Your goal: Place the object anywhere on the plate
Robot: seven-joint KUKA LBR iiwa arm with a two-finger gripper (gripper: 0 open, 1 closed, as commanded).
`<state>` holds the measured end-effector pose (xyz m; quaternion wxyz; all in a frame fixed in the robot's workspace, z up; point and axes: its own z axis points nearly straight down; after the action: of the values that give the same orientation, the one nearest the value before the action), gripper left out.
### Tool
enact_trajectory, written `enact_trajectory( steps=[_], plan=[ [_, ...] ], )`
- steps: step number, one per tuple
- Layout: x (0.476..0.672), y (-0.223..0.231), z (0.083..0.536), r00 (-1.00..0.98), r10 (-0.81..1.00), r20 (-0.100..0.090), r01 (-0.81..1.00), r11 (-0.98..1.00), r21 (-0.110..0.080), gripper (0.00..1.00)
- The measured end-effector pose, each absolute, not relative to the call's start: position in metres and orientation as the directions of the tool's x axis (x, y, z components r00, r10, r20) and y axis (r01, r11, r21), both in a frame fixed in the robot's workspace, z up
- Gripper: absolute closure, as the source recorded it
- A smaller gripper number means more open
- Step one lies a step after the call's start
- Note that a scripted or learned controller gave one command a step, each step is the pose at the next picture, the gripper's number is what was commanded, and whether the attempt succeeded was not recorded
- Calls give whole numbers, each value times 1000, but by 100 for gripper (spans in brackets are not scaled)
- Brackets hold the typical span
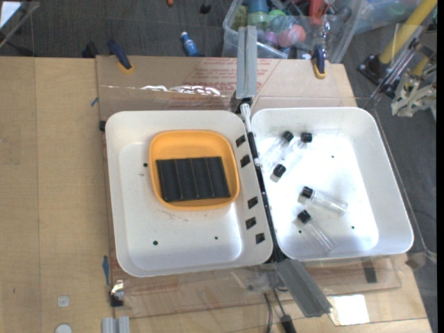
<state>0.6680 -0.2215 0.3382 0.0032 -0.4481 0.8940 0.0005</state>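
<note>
Though hand state untellable — black block (193, 179) on orange plate (195, 140), left bin (182, 257); vials (323, 201) right

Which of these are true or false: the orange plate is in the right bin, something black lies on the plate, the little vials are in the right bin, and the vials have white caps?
1. The orange plate is in the right bin. False: it sits in the left bin.
2. A black ridged object lies on the plate. True.
3. The clear vials lie in the right bin. True.
4. The vials have white caps. False: their caps are black.
</note>
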Motion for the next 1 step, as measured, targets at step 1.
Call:
enact_trajectory(
  steps=[1],
  plan=[
    [669,-220,350,-485,-874,-7,-874,485,-7,100]
  ],
)
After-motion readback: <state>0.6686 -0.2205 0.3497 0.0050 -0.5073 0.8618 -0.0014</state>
